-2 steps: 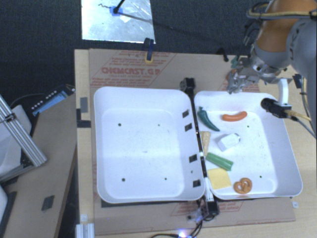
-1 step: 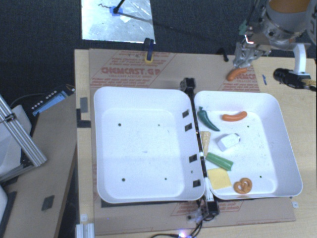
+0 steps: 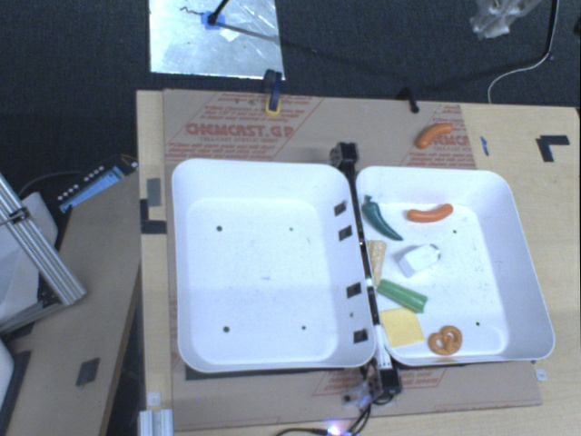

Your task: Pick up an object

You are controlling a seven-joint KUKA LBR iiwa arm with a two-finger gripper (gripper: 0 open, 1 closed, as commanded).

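Sausage (image 3: 429, 213) lying lengthwise left-to-right at right bin's (image 3: 517, 234) far end, well below-left of gripper (image 3: 497, 12), claw state unreadable.

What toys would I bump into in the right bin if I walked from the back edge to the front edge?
Red sausage → white block → green stick → yellow square → pretzel.

Pale grey pincer (image 3: 497, 9) — blurred, glossy.
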